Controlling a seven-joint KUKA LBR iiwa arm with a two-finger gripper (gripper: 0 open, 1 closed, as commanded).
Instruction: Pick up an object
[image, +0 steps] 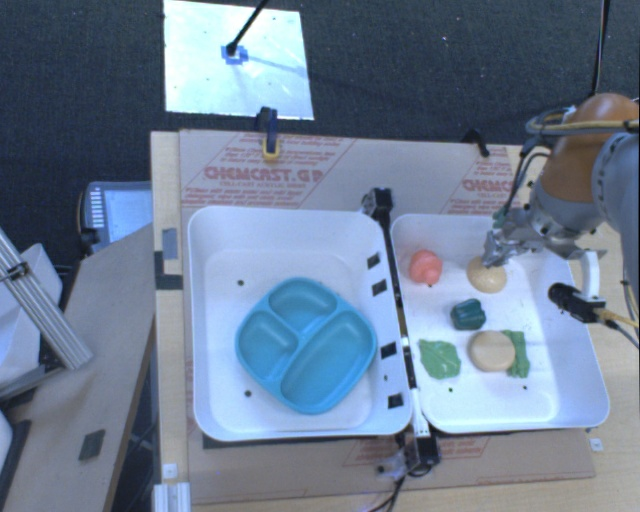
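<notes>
Our gripper (494, 256) sits right over the tan ball (487, 277) at about one o'clock in the right bin (575, 395), touching its top edge, but we cannot tell whether it is gaping or closed. The ball looks like a small, light, smooth toy that could roll or squirt out, so we would take it across its widest middle. The pink ball (426, 266) lies beside it at nine o'clock.
</notes>
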